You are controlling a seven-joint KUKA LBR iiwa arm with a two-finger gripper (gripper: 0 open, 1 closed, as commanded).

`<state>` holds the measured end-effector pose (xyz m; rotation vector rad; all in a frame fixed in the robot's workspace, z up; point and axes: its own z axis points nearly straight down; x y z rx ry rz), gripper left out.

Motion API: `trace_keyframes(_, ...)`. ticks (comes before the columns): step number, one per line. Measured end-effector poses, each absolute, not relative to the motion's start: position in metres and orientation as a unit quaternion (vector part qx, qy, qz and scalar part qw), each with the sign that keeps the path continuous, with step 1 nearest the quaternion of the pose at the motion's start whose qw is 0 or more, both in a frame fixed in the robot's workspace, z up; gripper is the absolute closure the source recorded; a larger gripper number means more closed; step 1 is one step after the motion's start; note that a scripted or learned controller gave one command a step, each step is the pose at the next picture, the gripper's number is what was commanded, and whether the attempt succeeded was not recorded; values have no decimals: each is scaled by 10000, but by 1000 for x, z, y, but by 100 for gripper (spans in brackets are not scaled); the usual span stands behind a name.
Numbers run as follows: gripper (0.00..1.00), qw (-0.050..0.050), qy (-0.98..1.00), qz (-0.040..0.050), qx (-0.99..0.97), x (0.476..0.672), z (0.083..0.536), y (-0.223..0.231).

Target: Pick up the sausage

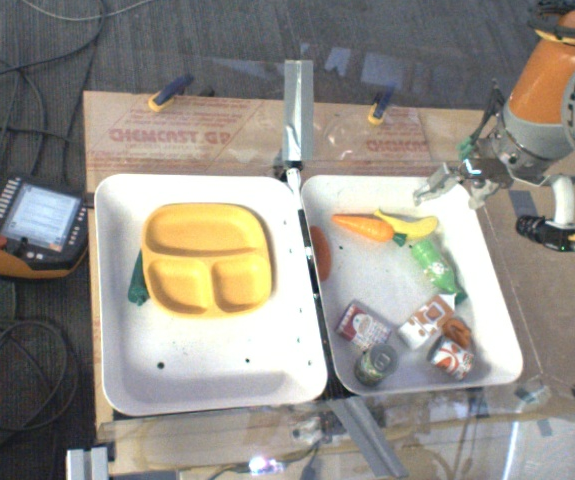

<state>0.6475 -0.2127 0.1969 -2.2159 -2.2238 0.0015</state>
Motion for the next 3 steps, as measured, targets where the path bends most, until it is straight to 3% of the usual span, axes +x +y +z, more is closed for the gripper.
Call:
trace_keyframes(1,0,24,-5996,18,-8003,569,137,-126)
trace_keyframes(2,0,-55,-7655,1,-6434,601,90,-102)
trace_keyframes(3,0,-77,-7621,-27,-6475,583,90,-103)
